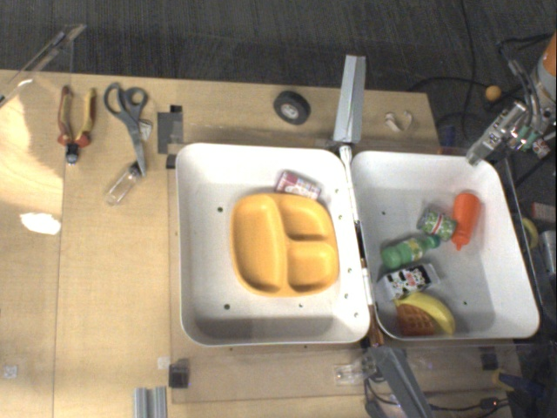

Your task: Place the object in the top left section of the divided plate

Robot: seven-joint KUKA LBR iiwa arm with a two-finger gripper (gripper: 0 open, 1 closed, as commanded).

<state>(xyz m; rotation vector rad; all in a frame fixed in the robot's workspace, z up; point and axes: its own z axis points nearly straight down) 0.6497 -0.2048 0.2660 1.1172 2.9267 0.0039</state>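
A: Big stuff first. Bench (104, 303), two white bins. Left bin (204, 259) holds the plate (283, 242), yellow, divided: one long section on its left, two small ones on its right.

B: Right bin (513, 294)?

A: Toys, mid to lower part. Carrot (466, 219), banana (432, 308) touching a waffle (415, 320), green bottle (407, 252), green can (437, 224), a black-and-white carton (411, 279).

B: Gripper?

A: Gripper (513, 133) at upper right of frame, just above the right bin's top right corner. Too blurred and small — can't tell if it's spread or pinched. Nothing visibly between its tips.

B: So which is the object?

A: Task doesn't name it. My guess: one of the right-bin toys. Carrot is nearest, lying below and slightly left of the gripper, long axis near vertical in frame, tilted a bit. There's also a small pink packet (298, 184) in the left bin, touching the plate's top edge.

B: Key relation?

A: Plate lies far left of the gripper, across the bin divider. Any pick sits below-left of it; then a long carry left to the plate's upper left. Nothing is in the plate yet.

B: Rest?

A: Scissors (130, 120), pliers (75, 122), tape roll (292, 107), along the top of the bench.
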